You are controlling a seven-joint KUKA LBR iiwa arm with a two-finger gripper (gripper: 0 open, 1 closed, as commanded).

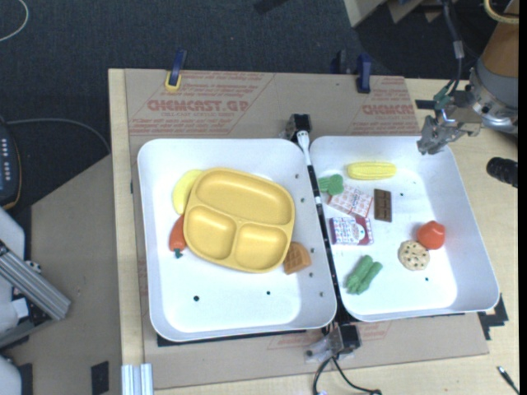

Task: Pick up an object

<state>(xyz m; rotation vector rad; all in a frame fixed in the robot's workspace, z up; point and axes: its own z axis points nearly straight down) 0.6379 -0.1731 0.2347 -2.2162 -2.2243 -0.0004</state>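
Observation:
My gripper point(431, 141) hangs over the far right corner of the right bin point(461, 220), with nothing visible between its fingers. Below it in that bin lie a corn cob point(370, 170), a brown chocolate bar point(383, 205), a red tomato point(431, 234), a cookie point(413, 255), green beans point(362, 273), a green broccoli piece point(331, 184) and two small printed packets point(350, 217). The nearest of these is the corn cob, to the gripper's left and a little nearer the camera.
The left bin point(165, 286) holds a yellow divided plate point(239, 219), with a banana point(184, 189) and a red-orange pepper point(178, 236) at its left and a waffle piece point(296, 258) at its right. Clamps point(174, 71) sit on the board's far edge.

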